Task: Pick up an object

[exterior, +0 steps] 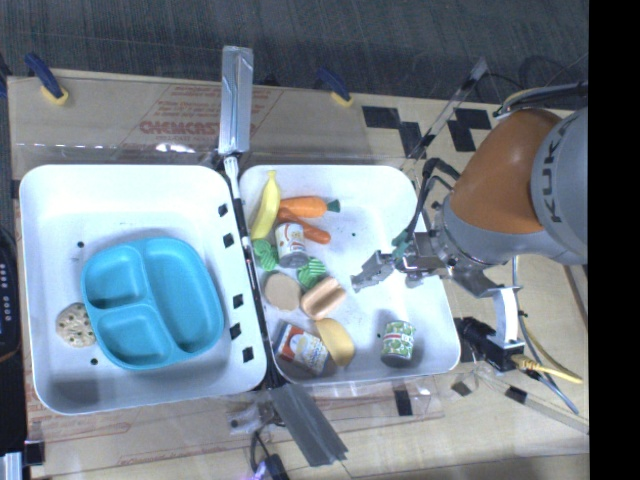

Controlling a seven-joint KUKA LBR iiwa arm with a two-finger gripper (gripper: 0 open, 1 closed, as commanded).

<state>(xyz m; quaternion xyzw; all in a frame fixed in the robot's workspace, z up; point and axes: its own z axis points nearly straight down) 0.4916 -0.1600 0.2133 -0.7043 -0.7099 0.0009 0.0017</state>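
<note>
In the right bin (405,183) we see the gripper (362,277) low over bare floor, just right of the hot dog (322,295). Its fingers seem slightly parted with nothing between them, though they are small and blurred. A green can (398,340) stands near the front wall; a banana (266,205) and carrot (303,208) lie at the back. The left bin (40,198) holds a blue tray (152,301) and a cookie (72,323).

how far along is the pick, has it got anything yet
Early stage. Done: the arm has reached over the right bin, with the hand above bare floor near the middle of that bin. In hand: nothing visible between its fingers. Left: close on an item and lift it; the hot dog and the green-labelled can lie nearest, and all the food lies on the bin floor.
</note>
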